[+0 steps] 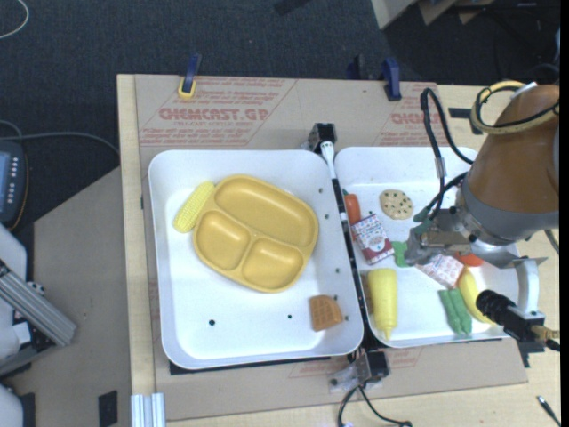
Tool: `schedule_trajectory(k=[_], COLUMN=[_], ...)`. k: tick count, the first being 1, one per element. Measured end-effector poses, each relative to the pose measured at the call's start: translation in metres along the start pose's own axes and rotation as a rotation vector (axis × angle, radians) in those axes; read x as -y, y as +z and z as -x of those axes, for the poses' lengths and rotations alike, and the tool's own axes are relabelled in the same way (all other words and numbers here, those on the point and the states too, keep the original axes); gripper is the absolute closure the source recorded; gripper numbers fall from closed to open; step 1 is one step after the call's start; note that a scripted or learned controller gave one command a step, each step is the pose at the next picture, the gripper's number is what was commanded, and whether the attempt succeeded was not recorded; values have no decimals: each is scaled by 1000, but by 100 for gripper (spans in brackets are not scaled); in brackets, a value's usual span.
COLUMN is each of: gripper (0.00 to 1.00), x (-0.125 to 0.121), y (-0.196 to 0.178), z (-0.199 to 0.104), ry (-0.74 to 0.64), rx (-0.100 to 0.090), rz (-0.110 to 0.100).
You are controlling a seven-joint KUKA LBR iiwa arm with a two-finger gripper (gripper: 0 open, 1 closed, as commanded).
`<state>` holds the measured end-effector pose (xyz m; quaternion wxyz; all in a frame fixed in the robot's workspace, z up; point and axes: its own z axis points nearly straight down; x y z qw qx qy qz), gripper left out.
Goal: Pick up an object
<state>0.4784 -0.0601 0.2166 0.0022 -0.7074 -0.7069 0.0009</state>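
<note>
Two shallow white bins side by side on counter (pixel 133 238).

Left bin (pixel 169 265): yellow three-compartment plastic tray (pixel 255 232) in middle; yellow toy corn cob (pixel 193 206) touching tray's left edge; small brown waffle square (pixel 325 312) near front right corner.

Right bin (pixel 400 160): round chocolate-chip cookie (pixel 396 205) toward back; red-and-white packet (pixel 372 239) at left; yellow squeeze bottle (pixel 383 299) in front of packet; green toy vegetable (pixel 457 311) right of bottle.

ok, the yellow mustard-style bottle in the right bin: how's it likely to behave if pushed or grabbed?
The yellow bottle lies on its side beside the bin wall, so a sideways push would probably roll it. Its rounded, glossy-looking body may slip under a pinch. It looks like toy plastic, so likely light and rigid.
</note>
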Motion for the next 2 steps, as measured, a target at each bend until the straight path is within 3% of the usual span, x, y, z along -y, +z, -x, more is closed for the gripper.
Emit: schedule_trajectory(k=[1,2], gripper=[100,100], x=[-7,3], y=[-19,-5], z=[7,-1], ry=[0,0], rx=[3,0], rz=[8,1])
